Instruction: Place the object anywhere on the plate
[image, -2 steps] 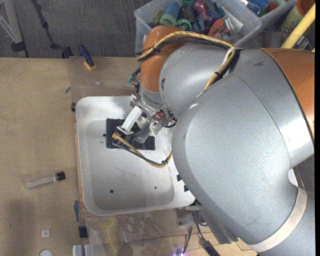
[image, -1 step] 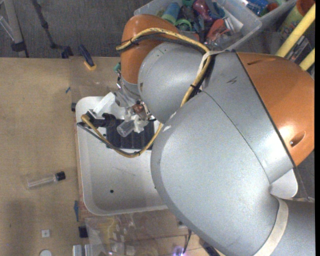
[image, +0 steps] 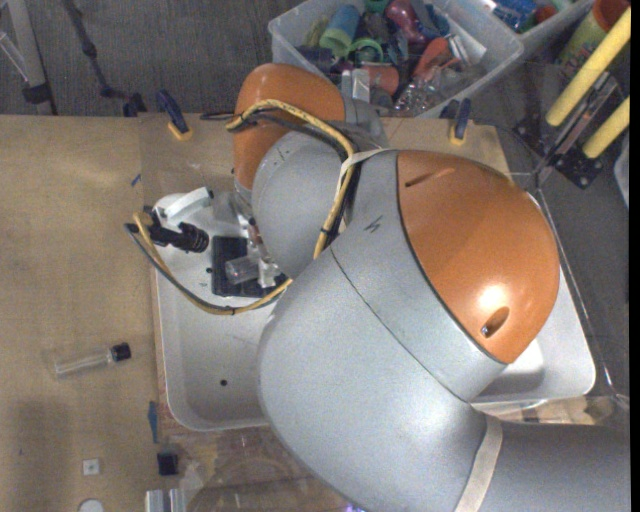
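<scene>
The grey and orange arm (image: 420, 300) reaches across from the right and covers most of both bins. Its wrist hangs over the far left corner of the left bin (image: 168, 350), and the gripper (image: 238, 268) sits low there, seen from behind among its cables. What lies under the arm is hidden. A small dark speck (image: 222, 381) lies on the bare white floor of the left bin, near the front.
A clear vial with a black cap (image: 90, 358) lies on the bench left of the bin. A clear tub of colourful items (image: 400, 40) stands at the back. Blue clamps (image: 175, 120) grip the bench edge. Yellow tubes (image: 600, 60) lean at the far right.
</scene>
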